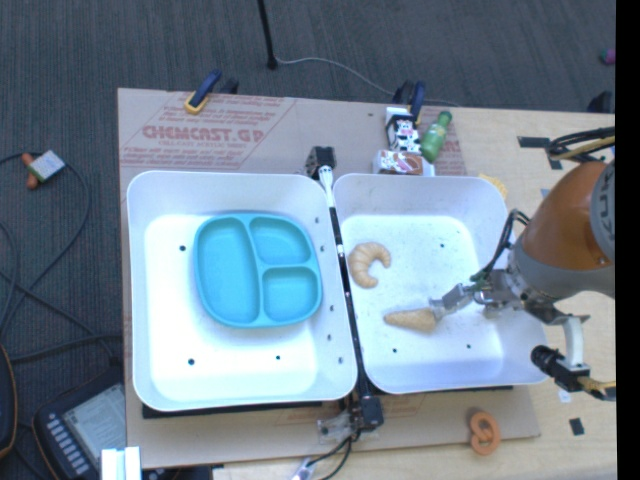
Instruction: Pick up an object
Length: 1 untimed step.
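The tool sits low in the right bin, its tip touching or just beside the blunt end of a tan, cone-shaped pastry-like toy lying on the bin floor; whether it has closed on the piece cannot be told at this size, and nothing is visibly lifted. A curled croissant toy lies nearby, toward the divider. To do the grasp well, the tool should probably straddle the cone across its thicker end and close squarely, since the taper and smooth matte skin could let it squirt out sideways over the slick white plastic. The left bin holds a glossy blue divided plate with rounded corners; the surface is printed cardboard.
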Motion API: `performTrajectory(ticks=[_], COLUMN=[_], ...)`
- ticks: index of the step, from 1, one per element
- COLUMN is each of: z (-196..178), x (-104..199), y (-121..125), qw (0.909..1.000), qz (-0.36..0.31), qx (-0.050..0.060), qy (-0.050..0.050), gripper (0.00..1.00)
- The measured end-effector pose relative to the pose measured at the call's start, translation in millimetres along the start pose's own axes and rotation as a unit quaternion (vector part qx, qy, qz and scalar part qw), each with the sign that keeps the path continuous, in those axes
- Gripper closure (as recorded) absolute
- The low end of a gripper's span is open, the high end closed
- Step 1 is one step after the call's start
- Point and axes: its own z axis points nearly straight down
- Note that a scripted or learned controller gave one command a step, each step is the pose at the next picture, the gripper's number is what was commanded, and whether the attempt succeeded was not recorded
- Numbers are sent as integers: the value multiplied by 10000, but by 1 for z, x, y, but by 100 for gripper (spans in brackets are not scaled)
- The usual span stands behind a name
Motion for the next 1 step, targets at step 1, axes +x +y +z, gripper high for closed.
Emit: performTrajectory(ticks=[1], z=[-11], x=[-4], y=[0], qw=[10000], qz=[19], qx=[-32], qy=[-62], gripper=[100])
